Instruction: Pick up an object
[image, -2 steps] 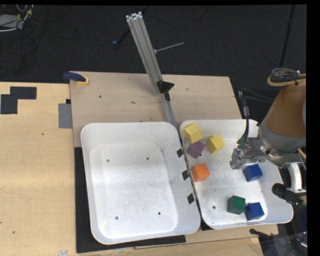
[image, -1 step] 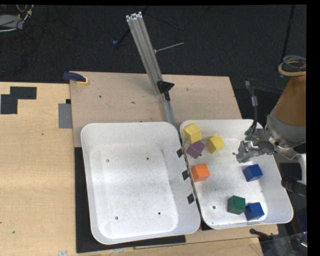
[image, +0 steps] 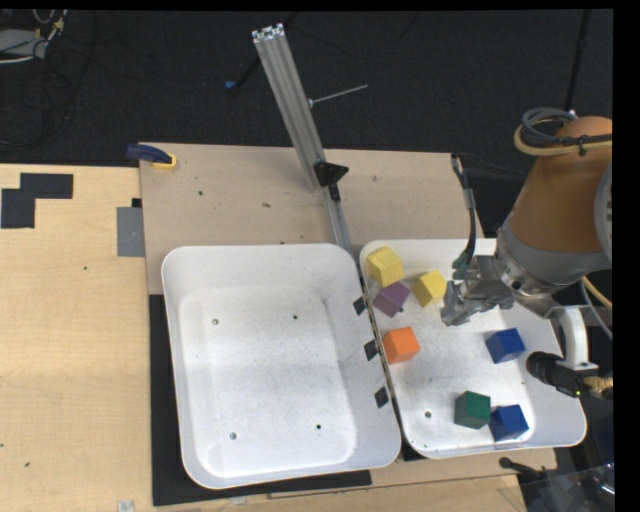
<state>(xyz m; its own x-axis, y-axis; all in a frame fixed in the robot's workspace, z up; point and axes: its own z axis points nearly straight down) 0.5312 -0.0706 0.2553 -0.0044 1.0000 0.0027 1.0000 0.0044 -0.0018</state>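
The right bin (image: 440, 440) holds several small blocks. Two yellow blocks (image: 384, 266) (image: 430, 288) lie near its back, with a purple block (image: 392, 297) between them and an orange block (image: 401, 344) further forward. A blue block (image: 505, 345) sits at the right; a green block (image: 473, 409) and another blue block (image: 509, 421) lie at the front. My gripper (image: 458, 305) hangs over the bin just right of the smaller yellow block, its fingers dark and hard to separate. I see nothing between them.
The left bin (image: 200, 300) lies beside the right one, with black clips along the shared wall. A slanted aluminium rail (image: 295, 105) rises behind the bins. The arm's orange band (image: 560, 200) and grey body cover the right bin's back right corner.
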